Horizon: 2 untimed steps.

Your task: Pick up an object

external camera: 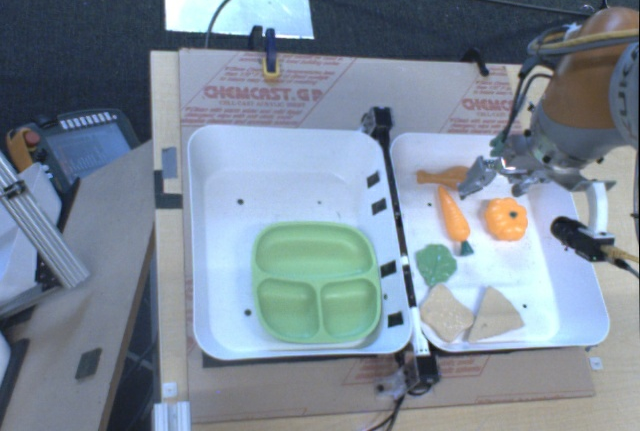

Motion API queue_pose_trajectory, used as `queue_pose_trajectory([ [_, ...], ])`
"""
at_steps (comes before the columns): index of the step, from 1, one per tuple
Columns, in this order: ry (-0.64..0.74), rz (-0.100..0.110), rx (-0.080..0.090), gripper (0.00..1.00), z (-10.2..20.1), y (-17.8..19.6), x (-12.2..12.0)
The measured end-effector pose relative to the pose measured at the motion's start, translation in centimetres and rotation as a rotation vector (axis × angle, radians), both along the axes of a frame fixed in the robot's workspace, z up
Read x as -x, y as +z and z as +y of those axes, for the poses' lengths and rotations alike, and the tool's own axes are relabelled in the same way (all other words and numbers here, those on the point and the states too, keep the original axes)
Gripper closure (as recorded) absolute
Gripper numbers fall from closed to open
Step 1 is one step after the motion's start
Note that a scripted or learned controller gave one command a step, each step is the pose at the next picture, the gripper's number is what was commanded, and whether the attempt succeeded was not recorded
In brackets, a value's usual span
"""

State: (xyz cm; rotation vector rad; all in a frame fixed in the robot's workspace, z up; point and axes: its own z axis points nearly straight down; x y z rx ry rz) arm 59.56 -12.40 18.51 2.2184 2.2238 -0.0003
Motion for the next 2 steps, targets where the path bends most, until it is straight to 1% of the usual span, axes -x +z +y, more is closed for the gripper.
queue_pose_trajectory([
  [1, -0.001, 0.002, -0.001, 0.0, 0.2, -4.3, 0.5],
  [2, -0.002, 0.003, -0.001, 0.0, 0.3, -9.5, 0.6],
])
